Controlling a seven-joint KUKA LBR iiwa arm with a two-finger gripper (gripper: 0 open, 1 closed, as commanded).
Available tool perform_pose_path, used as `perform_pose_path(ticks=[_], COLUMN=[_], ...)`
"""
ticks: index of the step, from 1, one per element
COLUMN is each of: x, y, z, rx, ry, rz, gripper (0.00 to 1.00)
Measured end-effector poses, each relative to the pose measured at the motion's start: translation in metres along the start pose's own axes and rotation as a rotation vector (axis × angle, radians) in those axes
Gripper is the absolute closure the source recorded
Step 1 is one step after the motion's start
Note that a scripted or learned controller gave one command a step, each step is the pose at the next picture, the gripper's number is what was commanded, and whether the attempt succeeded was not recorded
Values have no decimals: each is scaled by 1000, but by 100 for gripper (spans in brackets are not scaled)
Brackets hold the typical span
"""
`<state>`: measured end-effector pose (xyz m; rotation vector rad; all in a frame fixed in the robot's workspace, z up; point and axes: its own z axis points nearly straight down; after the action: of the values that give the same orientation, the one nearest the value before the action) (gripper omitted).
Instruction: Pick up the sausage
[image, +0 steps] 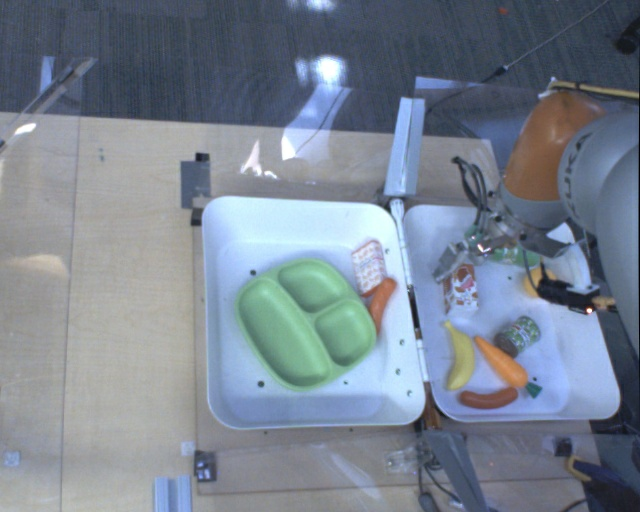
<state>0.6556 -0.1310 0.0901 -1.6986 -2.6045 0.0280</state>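
My gripper (452, 262) hovers with jaws apart above the right bin (600, 400), so I would carry it toward the near wall and straddle the sausage (489, 398) crosswise beside the banana (459, 358).

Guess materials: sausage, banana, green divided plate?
Sausage: likely moulded plastic or rubber toy; uniform red-brown, smooth, faint sheen.
Banana: probably plastic toy too; flat even yellow, no spots or bruising.
Green divided plate: looks like matte plastic; single pale green colour, soft rounded compartment walls, little glare.
Resolution is too low to rule out foam or silicone.
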Motion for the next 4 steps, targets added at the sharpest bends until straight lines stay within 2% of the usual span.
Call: perform_pose_path(ticks=[1, 2, 3, 4], x=[54, 23, -55, 19], y=[-31, 22, -31, 16], z=[2, 1, -5, 2], rx=[-43, -27, -38, -20], ry=[-24, -14, -30, -32], rz=[-47, -128, -328, -285], gripper=[0, 0, 0, 0])
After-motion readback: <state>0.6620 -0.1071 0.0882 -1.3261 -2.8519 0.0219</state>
